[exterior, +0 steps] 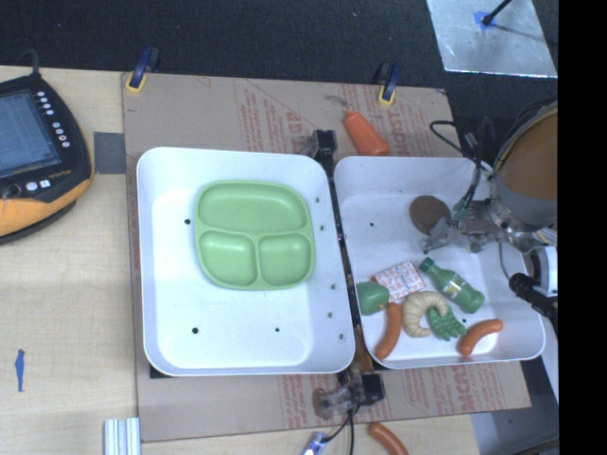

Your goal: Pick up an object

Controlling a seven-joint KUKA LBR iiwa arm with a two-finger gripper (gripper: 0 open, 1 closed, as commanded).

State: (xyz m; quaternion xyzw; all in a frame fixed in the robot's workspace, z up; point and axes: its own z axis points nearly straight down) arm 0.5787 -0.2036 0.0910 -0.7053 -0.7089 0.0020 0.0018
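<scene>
Two white bins sit side by side: the left bin carries one green divided plate, and the right bin carries two orange sausages, one green bottle, one brown disc, one pretzel-like pastry and one red-and-white packet. On the cardboard outside the bins lie two more orange pieces, one at the right bin's far edge and one past its near edge. Two blue-and-yellow clamps grip the cardboard's far edge.

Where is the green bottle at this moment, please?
The green bottle lies in the right bin, toward its lower right part, beside the red-and-white packet and just above the croissant.
</scene>
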